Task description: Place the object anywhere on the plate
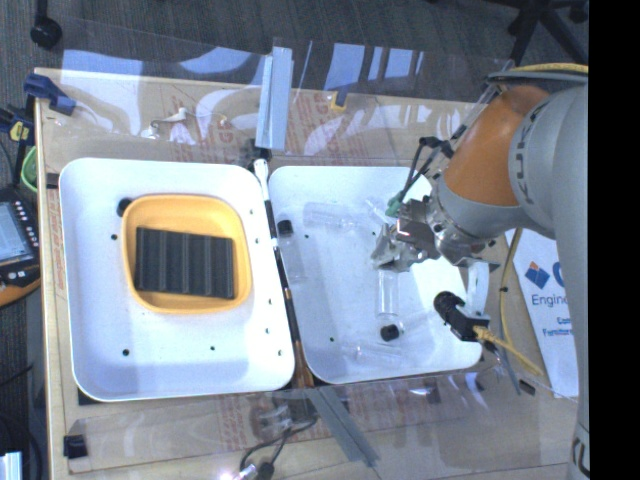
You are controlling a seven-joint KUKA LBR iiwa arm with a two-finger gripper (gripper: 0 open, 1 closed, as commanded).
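Observation:
A yellow plate [184,253] with a dark ribbed centre lies in the left bin [90,318]. A clear plastic tube [387,303] with a dark cap at its near end lies in the right bin [320,318], pointing toward the front edge. My gripper [397,250] hangs over the right bin, right at the tube's far end. From this slant I cannot tell whether it touches the tube. Another clear plastic piece [328,216] lies at the back of the right bin, left of the gripper.
The arm's grey body and orange band [490,158] cover the right bin's far right corner. The ridge where the two bins meet [277,268] runs between plate and tube. Cables [505,348] trail off the bench at right. A small dark knob [285,228] sits near the ridge.

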